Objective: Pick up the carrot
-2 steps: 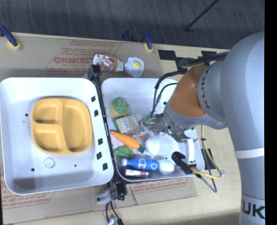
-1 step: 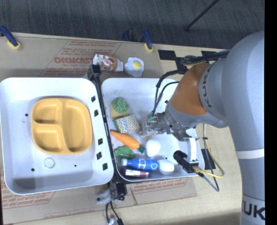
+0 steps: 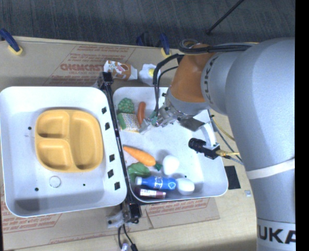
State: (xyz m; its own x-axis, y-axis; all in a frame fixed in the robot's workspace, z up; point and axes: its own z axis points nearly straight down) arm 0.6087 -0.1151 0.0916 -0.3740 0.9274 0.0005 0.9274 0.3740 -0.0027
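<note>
Carrot (image 3: pixel 139 155) lies at the front-left of the right bin (image 3: pixel 215 178), well apart from the gripper (image 3: pixel 155 120), whose opening cannot be judged here, set low over the bin's back-left beside a sausage (image 3: pixel 141 113), arm (image 3: pixel 196 82) reaching from the right.

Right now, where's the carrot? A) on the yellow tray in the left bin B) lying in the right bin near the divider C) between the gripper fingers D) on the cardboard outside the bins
B: the carrot lies on the floor of the right bin beside the divider, apart from the gripper, which is further up the bin.
</note>
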